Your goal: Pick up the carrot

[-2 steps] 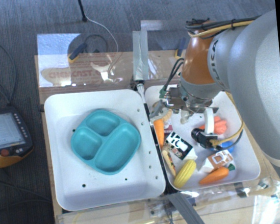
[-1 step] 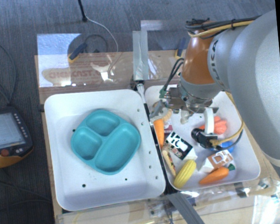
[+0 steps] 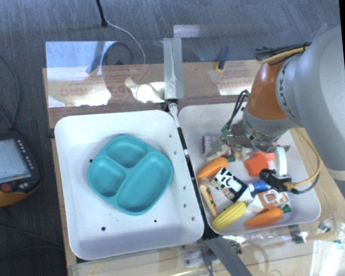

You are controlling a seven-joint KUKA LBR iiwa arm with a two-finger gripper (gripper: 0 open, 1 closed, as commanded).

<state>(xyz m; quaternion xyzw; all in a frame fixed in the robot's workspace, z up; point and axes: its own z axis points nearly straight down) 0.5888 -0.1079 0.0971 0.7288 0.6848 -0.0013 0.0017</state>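
Although the arm [image 3: 313,90] covers much of the right bin [image 3: 310,209], we can make out most of what lies in it. We take the teal divided plate [image 3: 130,173] in the left bin [image 3: 78,234] as our landmark. To the right of the plate, just past the wall between the two bins, lies an orange carrot [image 3: 212,167], tilted with its higher end toward the arm. Farther right and lower than the plate, near the front wall of the right bin, a second orange carrot [image 3: 264,218] lies almost level. Between the two, a yellow corn cob [image 3: 228,215] rests at a slant, and above it sits a black and white block [image 3: 228,183]. The hand [image 3: 241,141] is down in the right bin, right of the plate and close above the upper end of the first carrot; whether it touches that carrot we cannot tell. We also cannot tell whether the hand is spread or closed, since the wrist with its orange band [image 3: 267,95] hides it from above. A red-orange block [image 3: 258,162] lies just right of the hand. Well to the left of the plate, off the desk [image 3: 94,81], a pendant with a screen [image 3: 5,165] lies on the floor.
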